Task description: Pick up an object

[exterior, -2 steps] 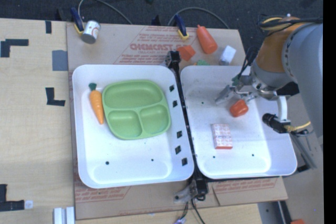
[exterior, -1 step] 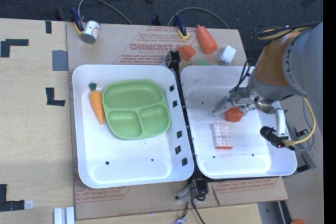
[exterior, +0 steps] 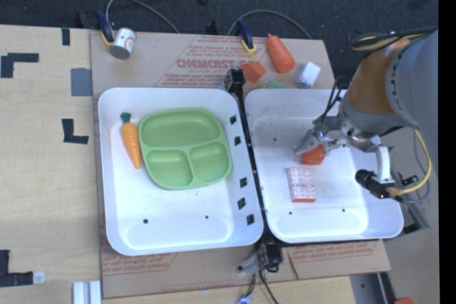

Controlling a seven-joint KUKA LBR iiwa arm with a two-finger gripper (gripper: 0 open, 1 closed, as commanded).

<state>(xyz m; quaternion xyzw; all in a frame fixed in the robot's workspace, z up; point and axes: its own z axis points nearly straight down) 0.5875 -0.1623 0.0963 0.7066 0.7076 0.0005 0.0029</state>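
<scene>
While the grey arm's two-finger gripper [exterior: 313, 147] hangs at centre right, its fingers seemingly straddle a small orange-red block [exterior: 313, 156]. Whether they actually grip it cannot be told; closing and lifting likely come next.

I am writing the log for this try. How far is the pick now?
Done: the gripper has reached into the right bin and sits at a small red-orange object. In hand: closing on it; a firm hold cannot be confirmed. Left: lifting it. The card packet lies untouched beside it.
</scene>
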